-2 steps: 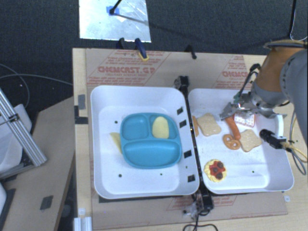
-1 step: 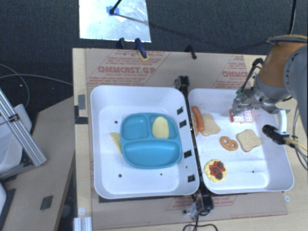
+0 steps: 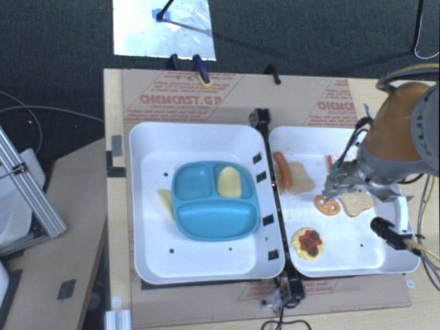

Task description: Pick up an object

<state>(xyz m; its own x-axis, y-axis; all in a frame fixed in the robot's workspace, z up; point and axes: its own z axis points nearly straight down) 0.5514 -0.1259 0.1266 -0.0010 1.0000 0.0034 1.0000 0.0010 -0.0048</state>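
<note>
The gripper [image 3: 335, 188] hangs low in the right bin [image 3: 357, 256], its tips right over the pretzel [image 3: 328, 205], a small orange-brown twisted ring that looks like moulded plastic. The tips seem to touch or nearly touch the pretzel's upper edge, and I cannot tell whether it is released, clenched or grasping anything, since the metal linkage blurs together there. My guess is that the pretzel is the target, the tool being set straight above it.

Just beside the tool, toward the arm, lies a slice of bread [image 3: 357, 203], flat and pale tan with a soft matte look. On the far side from the arm sits a beige flat piece [image 3: 298, 179], and touching that a hot dog [image 3: 281, 170], a glossy red-orange cylinder against the divider between the bins. Nearer the camera from the tool lies a small round pizza [image 3: 307, 243], yellow with red blobs.

Well beyond the divider, the left bin [image 3: 148, 253] holds a blue divided plate [image 3: 210, 218], smooth hard plastic, with a yellow lemon-like oval [image 3: 229, 182] in one compartment and a pale yellow wedge [image 3: 166, 201] peeping from under its rim.
</note>
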